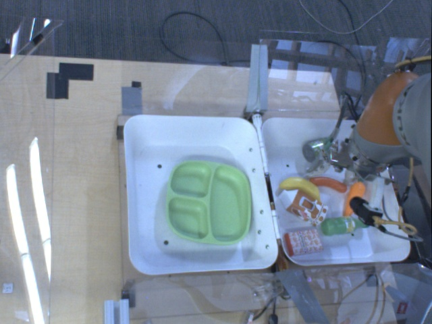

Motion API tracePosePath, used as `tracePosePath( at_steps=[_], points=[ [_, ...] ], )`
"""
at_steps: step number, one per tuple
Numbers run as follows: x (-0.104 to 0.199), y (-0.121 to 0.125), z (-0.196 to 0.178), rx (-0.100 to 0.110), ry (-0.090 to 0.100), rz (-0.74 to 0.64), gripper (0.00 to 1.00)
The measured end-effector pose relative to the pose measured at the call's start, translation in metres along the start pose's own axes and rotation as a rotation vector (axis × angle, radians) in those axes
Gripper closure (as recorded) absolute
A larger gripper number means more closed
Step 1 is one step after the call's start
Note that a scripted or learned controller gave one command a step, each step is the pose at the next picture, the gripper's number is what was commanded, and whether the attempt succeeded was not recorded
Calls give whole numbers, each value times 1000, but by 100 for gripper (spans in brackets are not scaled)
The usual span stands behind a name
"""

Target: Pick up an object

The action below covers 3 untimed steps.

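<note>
The arm [398, 113] hangs over the right bin [283, 140] above a banana [300, 186]; finger state cannot be told.

Green tray [209, 203] sits alone in the left bin [138, 181], while the arm [388, 117] hangs over the right bin [287, 137] from three o'clock, gripper [331, 155] low near the bin's twelve o'clock end. Below it the clutter: a banana [300, 185] and orange carrot [329, 183] side by side, a patterned box [308, 209] at the banana's six o'clock, a green bottle [337, 226], a red packet [303, 241] at the six o'clock wall.
</note>
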<state>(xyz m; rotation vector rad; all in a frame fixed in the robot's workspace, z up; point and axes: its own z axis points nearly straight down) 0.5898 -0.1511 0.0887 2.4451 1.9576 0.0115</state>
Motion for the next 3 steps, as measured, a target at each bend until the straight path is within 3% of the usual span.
tracePosePath(
  at_steps=[1, 2, 3],
  points=[
    [16, 63, 2, 2, 1, -232, 0],
    [18, 66, -11, -6, 0, -238, 100],
    [75, 44, -76, 4, 2, -358, 100]
  ],
)
